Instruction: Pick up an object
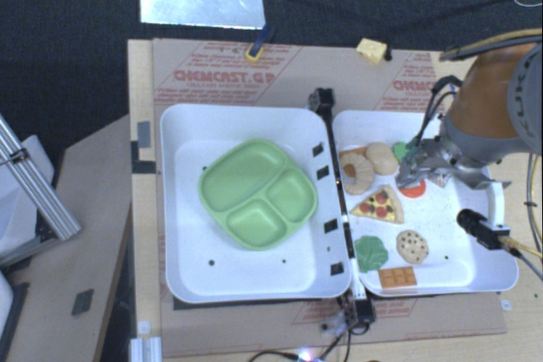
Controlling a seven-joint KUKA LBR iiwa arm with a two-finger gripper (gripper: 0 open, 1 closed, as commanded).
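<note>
The right bin (pixel 488 274) holds toy food. A pizza slice (pixel 379 206) lies near its middle, with a chocolate-chip cookie (pixel 412 246), a green leaf (pixel 370 251) and an orange cracker (pixel 397 276) nearer the front. A tan bun (pixel 381 158) and a ridged biscuit (pixel 355 171) lie at the back left. My gripper (pixel 412 174) hangs low over a red slice (pixel 415 190), just right of the bun, and covers part of it. A small green piece (pixel 400 150) peeks out behind the gripper.
A green divided plate (pixel 257 193) sits in the left bin (pixel 182 140). A black divider (pixel 335 182) runs between the bins. A black part on the arm (pixel 479 229) overhangs the right bin's right side. A yellow block (pixel 371 50) lies on the board behind.
</note>
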